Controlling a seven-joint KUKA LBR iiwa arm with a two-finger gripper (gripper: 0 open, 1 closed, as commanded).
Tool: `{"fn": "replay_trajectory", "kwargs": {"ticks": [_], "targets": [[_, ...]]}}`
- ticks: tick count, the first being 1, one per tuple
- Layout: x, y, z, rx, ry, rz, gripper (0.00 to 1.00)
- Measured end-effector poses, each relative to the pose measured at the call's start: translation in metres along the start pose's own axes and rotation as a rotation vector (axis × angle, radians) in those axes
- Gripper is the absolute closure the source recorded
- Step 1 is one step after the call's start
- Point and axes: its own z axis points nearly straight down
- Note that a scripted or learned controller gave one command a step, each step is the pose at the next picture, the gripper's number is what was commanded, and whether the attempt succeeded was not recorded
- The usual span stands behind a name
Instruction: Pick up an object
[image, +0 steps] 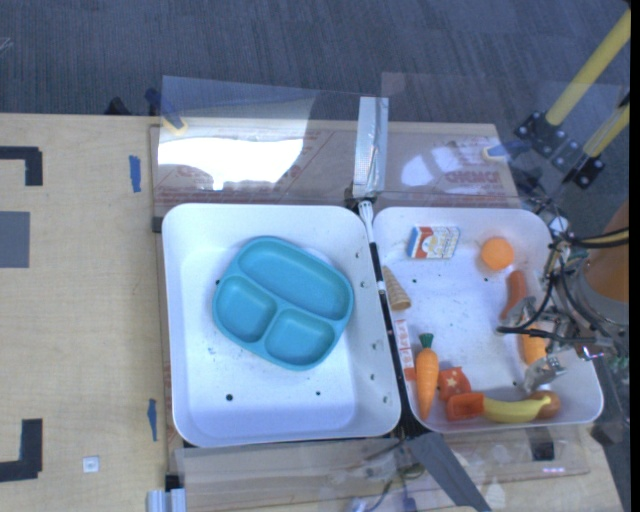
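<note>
**Robot arm reaching into a bin of toy food beside a bin holding a blue tray**

The gripper sits low at the right edge of the right bin, a small metallic tip below a tangle of dark cables. Whether its jaws are spread or pressed together cannot be told; the tip is too small and blurred. Nothing is visibly held in it.

Just below the tip lies a yellow banana, along the bin's near wall. Touching the banana's left end is a red-orange block, with a small red piece just above that. Further left, a carrot with a green top stands lengthwise near the bin's left wall. Just above the gripper, partly hidden by cables, is an orange-yellow item, and above that a reddish sausage-shaped item. An orange ball rests near the far right corner. A small white carton with red and blue print lies near the far wall, and a tan cone leans against the left wall.

The left bin, side by side with the first, holds a blue divided tray with three compartments, set at a tilt near the middle. Both bins rest on a pale wooden bench.
</note>
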Motion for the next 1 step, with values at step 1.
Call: {"fn": "replay_trajectory", "kwargs": {"ticks": [1], "targets": [[0.0017,0.0003,-0.0001,0.001,0.0,0.021,0.0]]}}
